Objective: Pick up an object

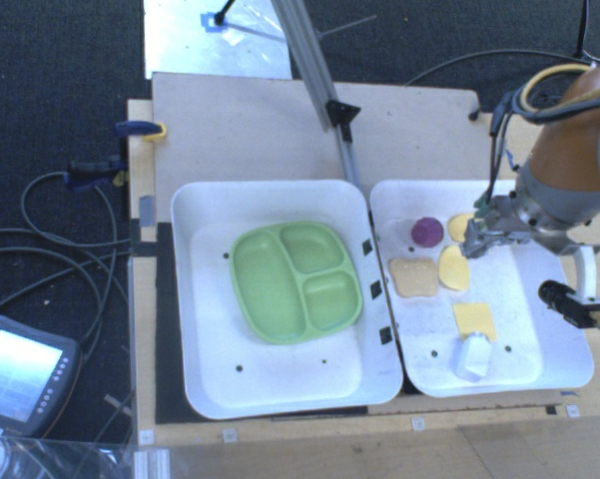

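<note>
Two white bins sit side by side on the bench. The left bin (210, 367) holds a green divided plate (296, 280), lying flat and turned a little askew, with three compartments. The right bin (539, 372) holds the loose pieces: a purple round thing (426, 232) near the back, a tan slice like toast (413, 277) just in front of it, a yellow oval piece (454, 268) beside the toast, a yellow square (474, 319) further forward, and a small white object (473, 357) just touching that square's front edge. Another yellow piece (460, 227) peeks out at the back, partly hidden by the arm.

The gripper (476, 242) hangs low over the back of the right bin, between that hidden yellow piece and the yellow oval (too blurred and bunched up to tell whether it is spread or pinched). Nothing is visibly between its tips. The arm's grey body and orange band (574, 158) cover the bin's far right corner. A grey pole (309, 58) slants across the bench behind the bins, and a pendant with a lit screen (20, 367) lies on the floor at left among cables.
</note>
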Tool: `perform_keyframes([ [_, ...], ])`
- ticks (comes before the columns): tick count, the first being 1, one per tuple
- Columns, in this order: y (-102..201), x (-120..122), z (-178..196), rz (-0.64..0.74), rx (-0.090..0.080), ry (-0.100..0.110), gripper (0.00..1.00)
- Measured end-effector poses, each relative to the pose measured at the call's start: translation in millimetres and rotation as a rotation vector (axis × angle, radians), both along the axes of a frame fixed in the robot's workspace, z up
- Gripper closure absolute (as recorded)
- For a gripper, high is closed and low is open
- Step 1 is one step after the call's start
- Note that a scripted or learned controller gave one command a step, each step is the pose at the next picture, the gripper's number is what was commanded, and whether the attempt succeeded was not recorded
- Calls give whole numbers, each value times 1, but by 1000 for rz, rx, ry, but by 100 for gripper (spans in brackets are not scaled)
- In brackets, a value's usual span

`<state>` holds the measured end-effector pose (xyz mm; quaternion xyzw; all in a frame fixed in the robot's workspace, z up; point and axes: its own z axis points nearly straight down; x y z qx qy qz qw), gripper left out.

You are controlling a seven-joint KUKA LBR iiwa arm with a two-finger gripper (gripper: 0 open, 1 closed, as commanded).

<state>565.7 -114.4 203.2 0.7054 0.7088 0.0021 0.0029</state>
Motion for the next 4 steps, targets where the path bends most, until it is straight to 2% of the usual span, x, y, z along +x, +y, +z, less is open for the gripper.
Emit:
perform_keyframes([
  [1,-9,6,58,0,-1,-2,100],
  [2,44,21,64,6,3,3,100],
  [3,85,37,61,5,2,3,100],
  [4,136,63,52,6,2,3,100],
])
